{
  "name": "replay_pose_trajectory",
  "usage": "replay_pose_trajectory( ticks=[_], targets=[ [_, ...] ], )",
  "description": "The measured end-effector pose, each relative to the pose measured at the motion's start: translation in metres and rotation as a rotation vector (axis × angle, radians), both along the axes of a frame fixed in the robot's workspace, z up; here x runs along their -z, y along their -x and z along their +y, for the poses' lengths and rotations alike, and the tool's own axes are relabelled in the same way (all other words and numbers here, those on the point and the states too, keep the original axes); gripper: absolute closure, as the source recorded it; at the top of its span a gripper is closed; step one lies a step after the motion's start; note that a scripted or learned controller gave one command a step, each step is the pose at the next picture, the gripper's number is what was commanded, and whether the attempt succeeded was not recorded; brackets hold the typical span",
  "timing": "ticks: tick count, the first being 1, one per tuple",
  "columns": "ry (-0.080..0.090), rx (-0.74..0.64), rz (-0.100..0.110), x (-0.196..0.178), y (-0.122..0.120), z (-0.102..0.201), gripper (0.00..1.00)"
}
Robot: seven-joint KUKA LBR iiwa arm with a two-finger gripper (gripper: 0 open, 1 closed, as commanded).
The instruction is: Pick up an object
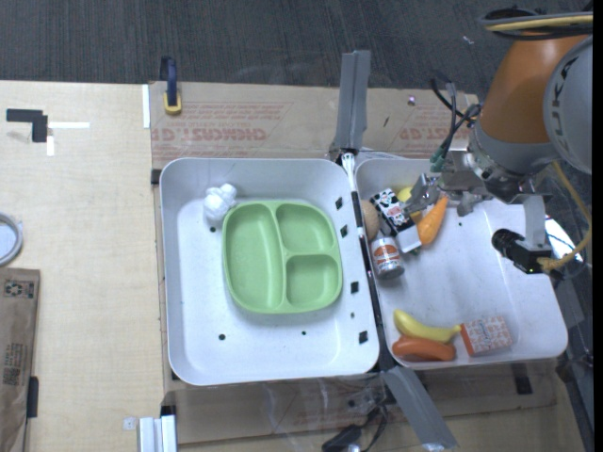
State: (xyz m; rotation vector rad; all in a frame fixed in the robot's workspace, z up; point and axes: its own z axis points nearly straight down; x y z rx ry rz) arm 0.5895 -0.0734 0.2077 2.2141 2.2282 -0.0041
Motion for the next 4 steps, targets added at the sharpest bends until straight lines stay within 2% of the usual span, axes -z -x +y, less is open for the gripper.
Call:
replay_pose_trajectory(
  ticks=[1,2,3,4],
  targets=[
    [-0.001,0.198,0.004,0.017,0.035,0.018,0.00],
    [-0.001,0.120,0.002,0.117,0.006,-0.029,0.00],
    [-0.008,0.185,0.018,0.114,-0.066,-0.040,0.00],
    [-0.003,0.183,0.018,0.107,-0.065,-0.040,1.00]
  ],
)
